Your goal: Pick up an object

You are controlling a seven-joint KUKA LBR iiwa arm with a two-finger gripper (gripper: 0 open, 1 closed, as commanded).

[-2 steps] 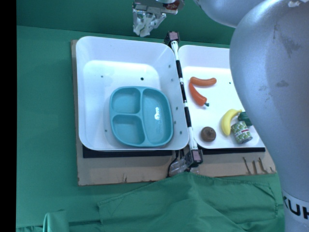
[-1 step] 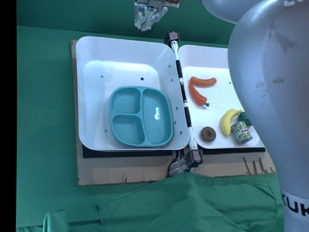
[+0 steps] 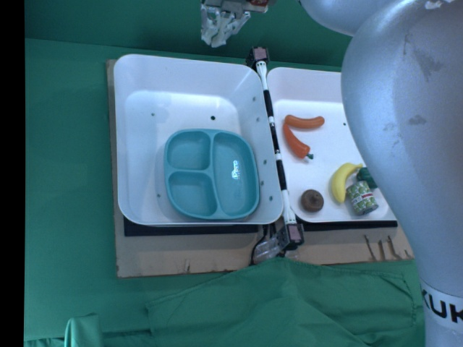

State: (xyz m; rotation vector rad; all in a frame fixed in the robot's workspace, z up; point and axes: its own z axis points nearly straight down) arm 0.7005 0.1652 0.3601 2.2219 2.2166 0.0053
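On the left, the white bin (image 3: 137, 85) carries a teal divided plate (image 3: 211, 173) lying flat near its front. Above its far rim hangs the end effector (image 3: 219, 31), well clear of both bins and carrying nothing; whether its fingers are spread or pressed together I cannot tell. To the right, past the striped divider (image 3: 273, 132), the second bin (image 3: 318, 85) holds the likely targets: a sausage (image 3: 304, 121), a carrot (image 3: 295, 142), a chocolate doughnut (image 3: 312, 200), a banana (image 3: 341, 181) and a small can (image 3: 362, 198) touching it. The sausage or doughnut lies apart from neighbours, so a descent centred over one looks safest.
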